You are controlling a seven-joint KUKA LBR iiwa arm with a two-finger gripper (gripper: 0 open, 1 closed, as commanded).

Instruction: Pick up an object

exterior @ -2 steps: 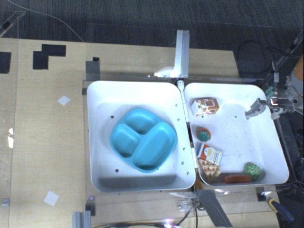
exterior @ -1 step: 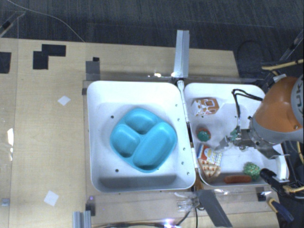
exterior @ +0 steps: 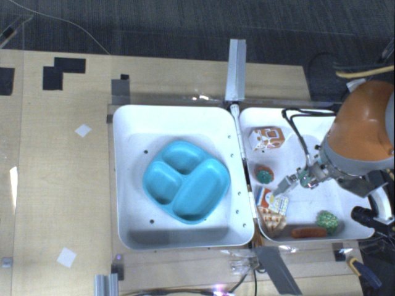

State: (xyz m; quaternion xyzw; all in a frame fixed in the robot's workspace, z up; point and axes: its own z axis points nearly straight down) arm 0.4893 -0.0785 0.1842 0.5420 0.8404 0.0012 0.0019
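Observation:
The right bin (exterior: 345, 134) holds several small items. A white and orange carton (exterior: 266, 139) lies at its far left, with a teal ball with a red top (exterior: 264, 175) below it. Along the near wall are a flat waffle-print packet (exterior: 273, 207), a brown sausage (exterior: 308, 232) and a green broccoli piece (exterior: 328, 221). My gripper (exterior: 282, 187) reaches in from the right and hangs low over the bin, just right of the teal ball and above the waffle packet. Its tip is close to both, and I cannot tell whether it touches either.
The left bin (exterior: 129, 165) carries a blue divided plate (exterior: 186, 180). A ridge (exterior: 242, 165) separates the two bins. The grey arm with its orange band (exterior: 364, 125) covers the right bin's far right side. A metal post (exterior: 236, 69) stands behind the bins.

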